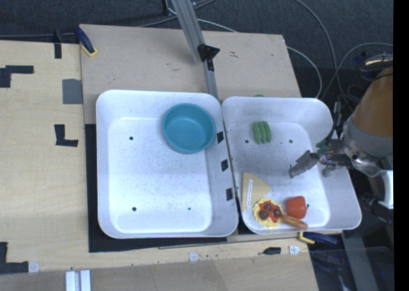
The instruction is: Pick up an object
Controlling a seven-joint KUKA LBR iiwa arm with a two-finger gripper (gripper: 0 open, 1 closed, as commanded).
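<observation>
Camera view has the gripper (300, 167) low over the right bin (319, 109), its grip state impossible to tell. Nothing sits between it and the toys by the bin's near edge: red tomato (296, 206), pizza slice (259, 201), likely targets.

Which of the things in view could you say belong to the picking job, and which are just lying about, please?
Part of the job:
- hand, in the right bin
- green toy
- red toy
- pizza slice toy
- blue bowl, in the left bin

Just lying about:
- cables
- blue clamp
- metal pole
</observation>
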